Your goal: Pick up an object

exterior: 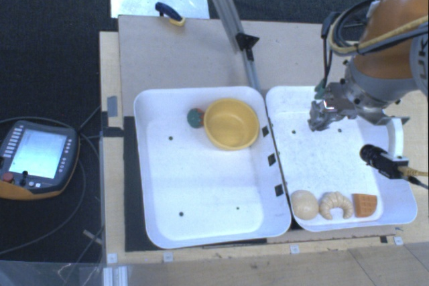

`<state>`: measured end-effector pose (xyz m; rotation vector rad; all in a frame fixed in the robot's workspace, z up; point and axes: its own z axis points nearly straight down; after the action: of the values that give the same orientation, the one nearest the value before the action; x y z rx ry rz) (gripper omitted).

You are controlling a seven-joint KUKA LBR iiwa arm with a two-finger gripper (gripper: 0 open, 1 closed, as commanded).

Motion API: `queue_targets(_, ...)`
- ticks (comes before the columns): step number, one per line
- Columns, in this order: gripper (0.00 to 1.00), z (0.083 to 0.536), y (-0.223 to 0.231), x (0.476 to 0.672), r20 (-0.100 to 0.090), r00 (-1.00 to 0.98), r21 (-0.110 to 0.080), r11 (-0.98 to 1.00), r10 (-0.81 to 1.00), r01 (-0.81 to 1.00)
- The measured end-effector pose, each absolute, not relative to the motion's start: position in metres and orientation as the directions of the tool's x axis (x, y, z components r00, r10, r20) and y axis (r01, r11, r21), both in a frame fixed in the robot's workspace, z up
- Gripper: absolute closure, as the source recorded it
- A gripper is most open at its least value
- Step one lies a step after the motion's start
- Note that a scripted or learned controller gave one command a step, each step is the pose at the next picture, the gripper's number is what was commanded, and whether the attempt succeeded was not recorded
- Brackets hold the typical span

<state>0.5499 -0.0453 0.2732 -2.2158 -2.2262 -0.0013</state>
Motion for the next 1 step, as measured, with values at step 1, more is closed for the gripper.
queue_targets(1, 1.00, 0.2631, -0.0114, 0.5765, 0.001, -0.003, 0.000, 0.003, 1.000, 1.000)
